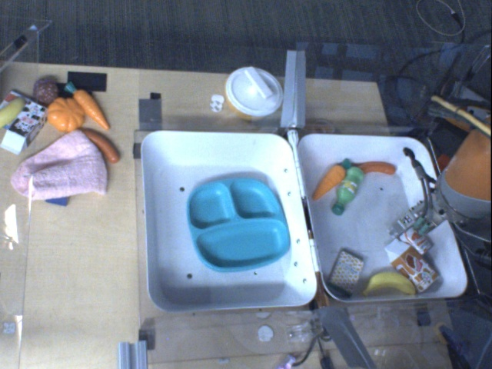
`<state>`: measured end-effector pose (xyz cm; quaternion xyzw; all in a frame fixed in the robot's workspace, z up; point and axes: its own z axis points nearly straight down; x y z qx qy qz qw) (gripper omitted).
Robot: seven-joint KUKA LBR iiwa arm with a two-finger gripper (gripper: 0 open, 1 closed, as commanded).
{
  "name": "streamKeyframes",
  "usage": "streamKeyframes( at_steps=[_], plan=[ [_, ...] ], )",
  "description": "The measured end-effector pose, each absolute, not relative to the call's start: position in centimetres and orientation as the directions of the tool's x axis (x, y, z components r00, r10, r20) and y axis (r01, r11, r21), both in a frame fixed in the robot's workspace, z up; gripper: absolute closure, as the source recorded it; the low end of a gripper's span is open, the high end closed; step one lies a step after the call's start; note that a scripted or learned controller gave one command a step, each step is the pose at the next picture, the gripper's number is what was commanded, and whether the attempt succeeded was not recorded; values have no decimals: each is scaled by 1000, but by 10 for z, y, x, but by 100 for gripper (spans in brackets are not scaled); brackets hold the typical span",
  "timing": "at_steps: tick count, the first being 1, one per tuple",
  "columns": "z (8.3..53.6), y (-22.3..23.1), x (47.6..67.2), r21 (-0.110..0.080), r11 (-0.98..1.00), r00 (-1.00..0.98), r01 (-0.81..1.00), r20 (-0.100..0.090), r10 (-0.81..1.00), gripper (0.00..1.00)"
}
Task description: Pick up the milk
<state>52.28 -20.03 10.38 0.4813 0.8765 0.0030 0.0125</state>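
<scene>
Over right bin (pixel 453 279), hand (pixel 415 225) sits by milk (pixel 415 267); grip state can't tell. Milk not lifted yet, pick-up pending.

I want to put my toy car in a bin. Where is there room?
The right bin has bare floor in its middle, between the green bottle and the banana. Its right side is crowded around the pincer and milk carton.

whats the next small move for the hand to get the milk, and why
Probably lower the hand a little further onto the small white-and-orange milk carton by the right white bin's right wall. The hand sits just above the carton's upper end, and nothing shows between its fingers.
</scene>
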Motion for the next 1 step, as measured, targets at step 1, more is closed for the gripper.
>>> streamKeyframes(
  at_steps=[1],
  plan=[
    [214,-135,529,5,621,-621,784,-5,784,100]
  ],
)
